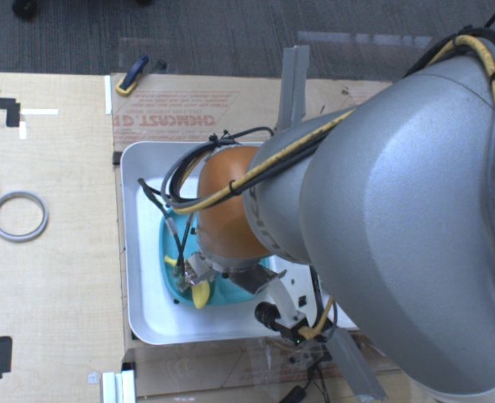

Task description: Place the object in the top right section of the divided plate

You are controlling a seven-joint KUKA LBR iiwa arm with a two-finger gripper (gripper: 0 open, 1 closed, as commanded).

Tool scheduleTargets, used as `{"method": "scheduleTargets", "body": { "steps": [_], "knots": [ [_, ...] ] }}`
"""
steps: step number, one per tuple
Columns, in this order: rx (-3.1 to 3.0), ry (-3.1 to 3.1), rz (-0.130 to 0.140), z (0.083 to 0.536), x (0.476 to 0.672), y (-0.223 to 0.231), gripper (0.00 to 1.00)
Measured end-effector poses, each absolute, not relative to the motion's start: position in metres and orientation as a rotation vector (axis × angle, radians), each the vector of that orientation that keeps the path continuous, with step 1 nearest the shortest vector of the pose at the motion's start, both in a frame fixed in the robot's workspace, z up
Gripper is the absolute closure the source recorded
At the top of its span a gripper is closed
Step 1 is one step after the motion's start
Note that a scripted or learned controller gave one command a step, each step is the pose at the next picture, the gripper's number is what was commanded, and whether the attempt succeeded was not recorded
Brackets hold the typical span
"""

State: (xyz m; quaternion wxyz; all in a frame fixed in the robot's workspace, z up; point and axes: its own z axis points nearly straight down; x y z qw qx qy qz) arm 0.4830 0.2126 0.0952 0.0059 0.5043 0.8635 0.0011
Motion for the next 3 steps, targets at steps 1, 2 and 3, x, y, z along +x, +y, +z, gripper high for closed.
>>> {"method": "scheduleTargets", "body": {
  "steps": [1, 2, 3],
  "knots": [
    [1.157, 2.916, 0.015, 0.095, 0.48, 0.168, 1.0],
    [0.4, 3.11, -0.007, 0.093, 0.481, 0.188, 1.0],
    [0.054, 3.13, -0.03, 0.093, 0.487, 0.21, 1.0]
  ]
}}
